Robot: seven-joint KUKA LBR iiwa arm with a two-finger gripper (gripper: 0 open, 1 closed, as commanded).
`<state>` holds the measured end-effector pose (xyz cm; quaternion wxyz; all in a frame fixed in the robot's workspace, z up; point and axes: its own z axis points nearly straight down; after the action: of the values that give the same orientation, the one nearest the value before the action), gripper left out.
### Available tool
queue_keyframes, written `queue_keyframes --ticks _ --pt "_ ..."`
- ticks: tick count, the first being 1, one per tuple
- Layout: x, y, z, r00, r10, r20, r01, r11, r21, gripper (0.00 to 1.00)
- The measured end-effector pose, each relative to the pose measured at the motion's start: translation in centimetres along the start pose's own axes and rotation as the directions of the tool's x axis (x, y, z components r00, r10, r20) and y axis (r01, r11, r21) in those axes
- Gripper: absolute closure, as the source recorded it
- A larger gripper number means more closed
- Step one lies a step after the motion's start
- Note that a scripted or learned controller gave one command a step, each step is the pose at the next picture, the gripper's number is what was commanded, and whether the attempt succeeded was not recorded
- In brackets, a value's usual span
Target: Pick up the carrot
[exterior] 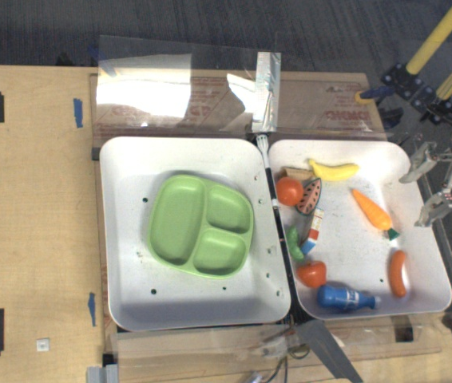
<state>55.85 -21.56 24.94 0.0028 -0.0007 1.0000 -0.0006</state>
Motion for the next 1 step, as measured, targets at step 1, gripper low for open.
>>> queue_keyframes --ticks 1 --pt "2.19 1.46 15.11 0.993 0.121 0.005 -0.121 0.993 0.002 0.0"
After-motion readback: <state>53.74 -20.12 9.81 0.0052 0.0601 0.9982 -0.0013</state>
